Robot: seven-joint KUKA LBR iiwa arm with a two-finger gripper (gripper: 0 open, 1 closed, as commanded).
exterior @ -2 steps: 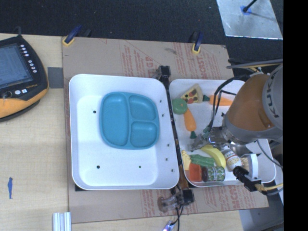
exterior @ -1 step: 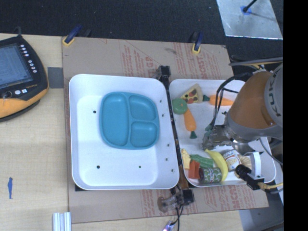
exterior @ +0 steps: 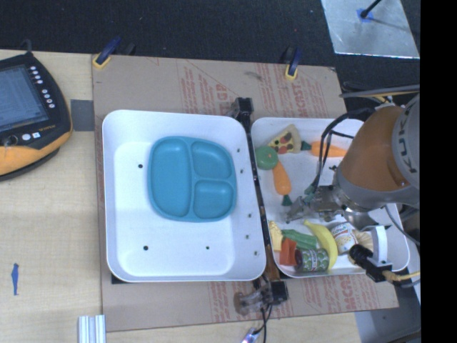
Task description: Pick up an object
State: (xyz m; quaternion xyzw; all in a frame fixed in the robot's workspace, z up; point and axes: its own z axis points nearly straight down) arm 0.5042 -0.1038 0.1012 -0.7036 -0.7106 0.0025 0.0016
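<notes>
Gripper (exterior: 298,207) low in right white bin (exterior: 303,125), between orange plastic carrot (exterior: 283,179) and yellow plastic banana (exterior: 323,239). Finger state: cannot tell. Risk: closing on bare floor, or nudging crowded toys aside.

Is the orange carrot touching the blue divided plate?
Apart. The camera view shows the carrot in the right bin, the blue plate in the left bin, both rims between them.
</notes>
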